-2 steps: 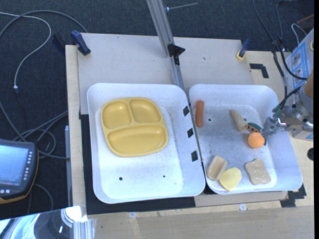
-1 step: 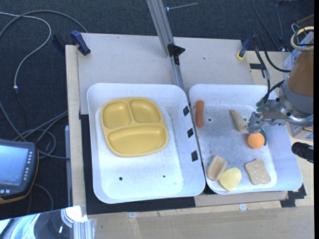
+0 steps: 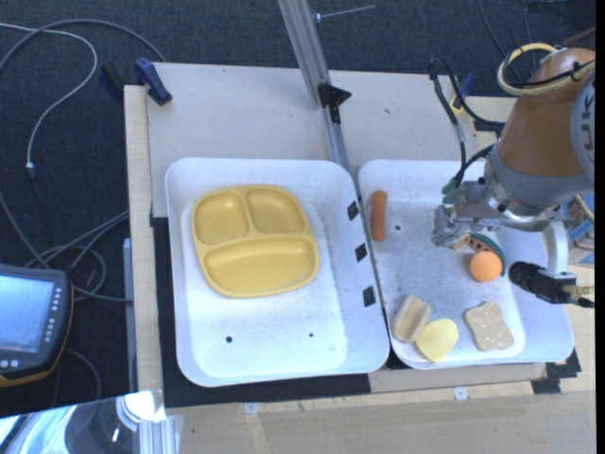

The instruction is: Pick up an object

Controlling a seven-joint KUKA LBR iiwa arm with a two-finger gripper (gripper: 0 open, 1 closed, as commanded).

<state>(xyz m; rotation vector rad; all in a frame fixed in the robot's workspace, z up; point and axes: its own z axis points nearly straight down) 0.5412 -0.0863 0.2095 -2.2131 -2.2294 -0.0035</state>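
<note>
**Gripper low in the right bin, above the orange ball: approach stage of a pick**

The orange ball is lying in the right bin, near its right wall, and is the likeliest target. It is sitting free on the bin floor, just below and right of the gripper. A small green-and-orange piece is showing just above the ball, partly hidden under the gripper; what it is cannot be told. The gripper is hanging low over this spot, but nothing is visibly held. Whether it is spread or pressed together cannot be told, since the wrist is covering it from above.

Further out, three more things are lying along the bin's near edge: a tan roll, a yellow lemon-like piece touching it, and a biscuit-coloured slab just beside. A hot dog is lying upright in the view near the bin's left wall, well apart from the gripper. The left bin is carrying a yellow divided plate. Both bins are resting on the tabletop.

Judged from this, the arm is working through the approach or descent. The next move is calling for centring over one object, most readily the ball, then closing and lifting; a round ball may roll away from a off-centre grip.
</note>
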